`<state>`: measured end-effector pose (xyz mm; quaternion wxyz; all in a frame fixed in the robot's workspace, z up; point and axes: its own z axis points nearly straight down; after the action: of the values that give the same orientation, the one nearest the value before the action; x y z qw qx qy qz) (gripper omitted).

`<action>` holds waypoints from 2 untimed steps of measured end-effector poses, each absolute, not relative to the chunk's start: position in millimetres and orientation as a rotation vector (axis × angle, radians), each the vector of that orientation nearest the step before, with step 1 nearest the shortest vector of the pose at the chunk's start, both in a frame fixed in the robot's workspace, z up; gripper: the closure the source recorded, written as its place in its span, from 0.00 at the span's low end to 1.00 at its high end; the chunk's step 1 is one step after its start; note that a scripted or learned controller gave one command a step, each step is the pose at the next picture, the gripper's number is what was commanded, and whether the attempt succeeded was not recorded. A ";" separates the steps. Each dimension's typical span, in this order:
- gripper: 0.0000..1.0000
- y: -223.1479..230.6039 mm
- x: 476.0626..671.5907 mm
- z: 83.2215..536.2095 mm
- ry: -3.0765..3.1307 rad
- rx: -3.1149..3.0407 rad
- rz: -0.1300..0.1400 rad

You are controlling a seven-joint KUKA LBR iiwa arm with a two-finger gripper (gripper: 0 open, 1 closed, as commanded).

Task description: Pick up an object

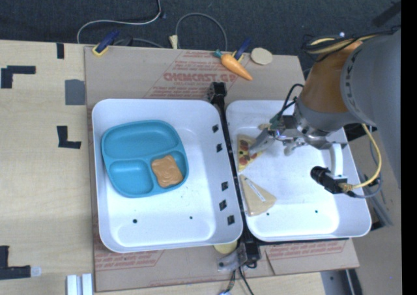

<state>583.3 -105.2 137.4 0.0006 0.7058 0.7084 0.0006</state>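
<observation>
The gripper (pixel 268 136) is seen low in the right bin (pixel 306 222), by a pizza slice (pixel 244 151) at the left wall — long axis running up-down. Whether the fingers are spread or clenched cannot be told.

Even overhead light, soft shadows; white bins (pixel 111 222) glare slightly; arm (pixel 365 79) perhaps motion-blurred.

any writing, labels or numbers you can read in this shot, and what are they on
"CHEMCAST" is roughly how the red print on the brown board behind the bins reads; its last letters are blurred, so this is uncertain.
More red print runs along the board's front edge, too small and blurred to read.
No other text is legible.
</observation>
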 end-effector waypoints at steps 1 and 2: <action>0.00 -94.8 610.8 89.1 2.226 2.219 -0.003; 0.00 -95.4 618.7 86.0 2.223 2.222 -0.002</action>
<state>618.7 -95.4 86.0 -0.0007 0.7068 0.7074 -0.0005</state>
